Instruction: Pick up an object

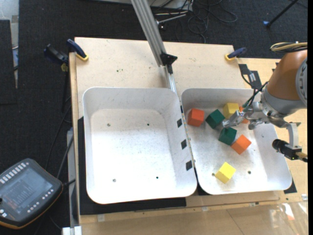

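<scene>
The jaws (235, 118) of the grey arm with its orange band (288, 80) hang low over the far half of the right-hand shallow white bin (274, 180), right among a tight cluster of cubes, and I cannot tell whether they are spread or closed, or whether anything sits between them. Just beside the tip lie a dark green cube (215, 118) and a second dark green cube (227, 135), with a yellow cube (232, 108) toward the far wall and an orange cube (241, 144) touching or nearly touching the second green one. That crowding is the main risk: the tip could come down on an edge between two blocks, wedge or push them aside, and close on nothing. A tilted cube could also slip out as the arm lifts. An orange-red cube (196, 117) sits apart near the bin's left wall, and another yellow cube (225, 172) lies alone toward the near edge; either looks an easier target, though the one near the wall leaves little room on that side. The left-hand white bin (98, 131) shares the light wooden surface (127, 62).
</scene>
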Controlling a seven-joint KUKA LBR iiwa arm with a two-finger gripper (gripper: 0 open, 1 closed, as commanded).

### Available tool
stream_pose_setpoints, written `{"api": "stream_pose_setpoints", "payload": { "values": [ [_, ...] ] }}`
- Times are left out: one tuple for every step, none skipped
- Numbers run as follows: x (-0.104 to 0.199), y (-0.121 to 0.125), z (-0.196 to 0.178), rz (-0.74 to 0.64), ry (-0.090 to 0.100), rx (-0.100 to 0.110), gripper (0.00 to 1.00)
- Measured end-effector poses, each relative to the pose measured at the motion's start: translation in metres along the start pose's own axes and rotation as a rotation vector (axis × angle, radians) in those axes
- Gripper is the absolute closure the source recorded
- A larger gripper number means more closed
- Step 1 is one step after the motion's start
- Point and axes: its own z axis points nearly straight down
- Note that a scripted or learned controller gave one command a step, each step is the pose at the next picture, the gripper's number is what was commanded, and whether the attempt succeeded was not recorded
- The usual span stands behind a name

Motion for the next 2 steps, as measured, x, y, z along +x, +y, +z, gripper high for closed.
{"api": "stream_pose_setpoints", "payload": {
  "values": [
    [0.000,0.002,-0.010,0.001,0.000,-0.006,1.00],
    [0.003,-0.005,-0.061,0.000,0.003,0.012,1.00]
  ]
}}
